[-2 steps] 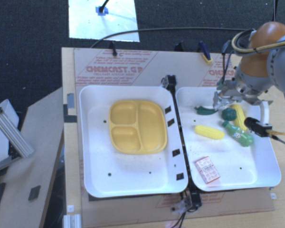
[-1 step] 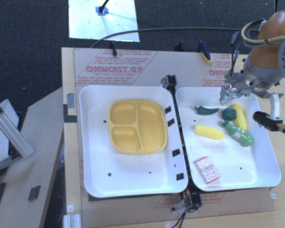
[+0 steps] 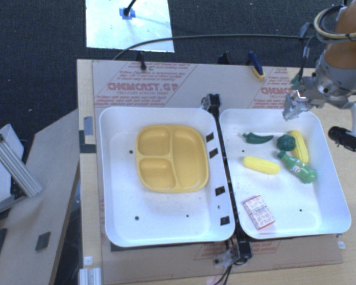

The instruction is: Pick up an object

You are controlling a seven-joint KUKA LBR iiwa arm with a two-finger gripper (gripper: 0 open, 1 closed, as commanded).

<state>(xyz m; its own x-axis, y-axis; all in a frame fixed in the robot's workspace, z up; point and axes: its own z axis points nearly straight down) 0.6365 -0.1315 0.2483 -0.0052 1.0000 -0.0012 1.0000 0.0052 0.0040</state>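
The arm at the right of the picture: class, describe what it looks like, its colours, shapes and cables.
The arm is rounded, with an orange band over a grey wrist section. Thin looped cables, dark and pale, ring it above the band, and one runs down its left side. The gripper is small, metallic grey, and narrows to slim fingers. A black part juts out at the arm's lower right.

I count two white bins (image 3: 115, 218), side by side. Left bin: one yellow divided plate (image 3: 171, 158). Right bin: two yellow corn cobs (image 3: 261, 165), one dark green pepper (image 3: 258, 138), one green bottle (image 3: 297, 167), one green round piece (image 3: 286, 142), one red-and-white packet (image 3: 259, 211).
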